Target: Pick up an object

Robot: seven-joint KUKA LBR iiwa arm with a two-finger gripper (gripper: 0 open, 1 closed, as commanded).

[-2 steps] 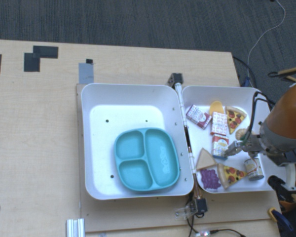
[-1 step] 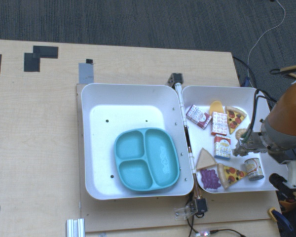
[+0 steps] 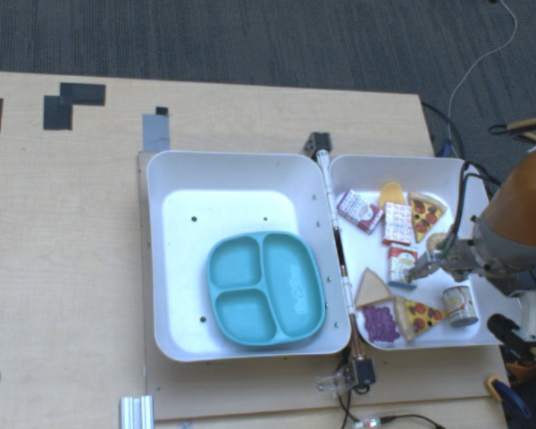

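The right bin (image 3: 447, 172) held a scatter of toy food. Nearest the gripper (image 3: 417, 271) lay a small red-and-white carton (image 3: 400, 259), its long axis running roughly up and down the view, one end toward the far wall of the bin and the other toward the near wall. Just above it lay a second red-and-white packet (image 3: 396, 222), also lengthwise up the view, with a pizza slice (image 3: 426, 213) beside it to the right, its crust toward the far wall and its tip pointing down toward the carton. A yellow piece (image 3: 392, 192) sat at the packet's far end, and a dark red box (image 3: 358, 209) lay tilted to the left of it, near the divider.

Toward the near wall a tan wedge (image 3: 372, 288) pointed up the view; a purple bunch of grapes (image 3: 383, 325) lay below it, a second pizza slice (image 3: 418, 315) lay beside them, and a small tin can (image 3: 460, 305) lay on its side to the right.

The arm (image 3: 518, 226) reached in from the right, its orange band over the bin's right wall and the grey wrist bent down and leftward. The gripper was low over the middle of the right bin, its tip at the carton's lower right edge. Whether the fingers were spread or closed could not be told, nor whether anything sat between them.

The left bin (image 3: 161, 239) held a teal divided plate (image 3: 266, 286), and both bins sat on the pale wooden tabletop (image 3: 62, 257).
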